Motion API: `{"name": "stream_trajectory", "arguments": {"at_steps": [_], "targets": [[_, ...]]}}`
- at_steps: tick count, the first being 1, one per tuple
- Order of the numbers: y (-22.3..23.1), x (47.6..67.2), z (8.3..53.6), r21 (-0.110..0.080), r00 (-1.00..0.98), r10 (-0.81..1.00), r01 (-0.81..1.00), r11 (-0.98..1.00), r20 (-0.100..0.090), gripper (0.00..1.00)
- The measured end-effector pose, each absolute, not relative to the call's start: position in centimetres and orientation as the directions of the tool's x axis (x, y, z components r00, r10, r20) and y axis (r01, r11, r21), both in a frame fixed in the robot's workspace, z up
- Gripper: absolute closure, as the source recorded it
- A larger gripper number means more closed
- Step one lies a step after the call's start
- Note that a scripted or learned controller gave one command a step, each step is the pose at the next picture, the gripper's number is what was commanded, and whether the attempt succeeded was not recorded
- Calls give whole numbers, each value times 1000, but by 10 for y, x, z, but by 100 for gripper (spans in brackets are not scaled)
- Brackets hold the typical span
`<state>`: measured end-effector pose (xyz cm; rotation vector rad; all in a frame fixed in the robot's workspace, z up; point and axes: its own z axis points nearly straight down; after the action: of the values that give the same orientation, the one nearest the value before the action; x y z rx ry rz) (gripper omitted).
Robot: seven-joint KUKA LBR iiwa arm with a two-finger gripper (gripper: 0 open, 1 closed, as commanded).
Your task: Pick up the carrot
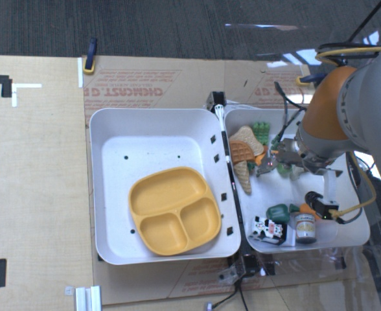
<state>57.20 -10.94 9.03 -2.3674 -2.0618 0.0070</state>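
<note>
The grey arm with the orange band reaches in over the right-hand shallow white bin [346,235], placing its end effector [266,164] low among the toy foods where the target lies. Whether it is open or closed cannot be determined. The small orange carrot [260,153] appears just beside it, next to the tan bread slices [242,149] and green leafy item [261,132]; identification is uncertain. The left-hand white bin [106,173] holds a yellow three-compartment plastic plate [174,210].
</note>
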Motion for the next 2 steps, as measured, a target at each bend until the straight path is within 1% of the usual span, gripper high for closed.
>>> {"name": "stream_trajectory", "arguments": {"at_steps": [1, 2], "targets": [[-110, 612, 90, -11, 462, 887, 887, -462, -6, 0], [-47, 572, 225, -3, 598, 802, 802, -598, -5, 0]]}}
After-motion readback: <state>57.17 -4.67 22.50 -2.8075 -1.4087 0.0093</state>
